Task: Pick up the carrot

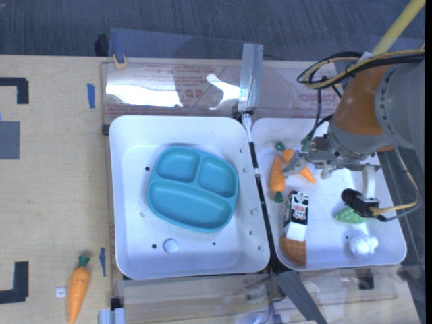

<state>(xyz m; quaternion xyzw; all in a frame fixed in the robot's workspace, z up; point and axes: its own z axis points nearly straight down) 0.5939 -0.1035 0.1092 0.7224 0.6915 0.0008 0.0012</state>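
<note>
From the overhead camera, the grey arm with its orange band comes in from the right, and its pincer hangs low over the upper part of the right bin. The wrist hides its tips, so I cannot tell whether the pincer is wide, narrow or holding anything.

A carrot lies just to the pincer's left, lengthwise along the bin's left wall. A small orange piece sits right under the pincer. Below it stands a black-and-white carton, and a brown item lies beyond that. A green leafy piece and a white object lie below and to its right.

Well left of the pincer, the left bin holds a blue sectioned plate. A second carrot lies far to the lower left on the bench, outside both bins.
</note>
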